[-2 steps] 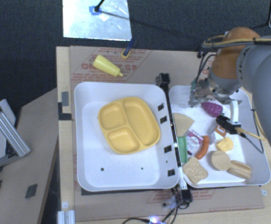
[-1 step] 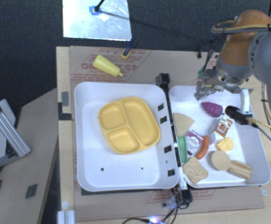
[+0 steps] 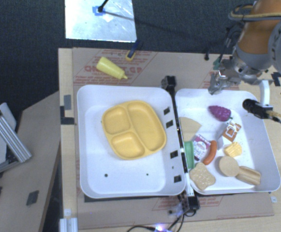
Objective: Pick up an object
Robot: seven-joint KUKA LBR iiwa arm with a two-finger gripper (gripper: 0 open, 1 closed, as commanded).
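You have a crowded right bin to choose from, so pick a piece with free space on both sides for the fingers. Nearest the camera lie a slice of bread, a round biscuit-coloured disc and a tan roll, the last two touching. Just behind them sit a sausage leaning against a small packet, a yellow wedge, a green strip along the bin's left wall and a small carton. Farther back is a pale semicircle, and beyond it the purple grape bunch, which stands apart from the rest and looks the easiest target. The left bin holds only a yellow three-compartment tray, its wells bare. The gripper hangs over the right bin's far edge, near the grapes, with nothing between its tips; whether it is spread or pressed together, you cannot tell. Bring it straight down over the bunch. A yellow bottle lies on the bench behind the bins.
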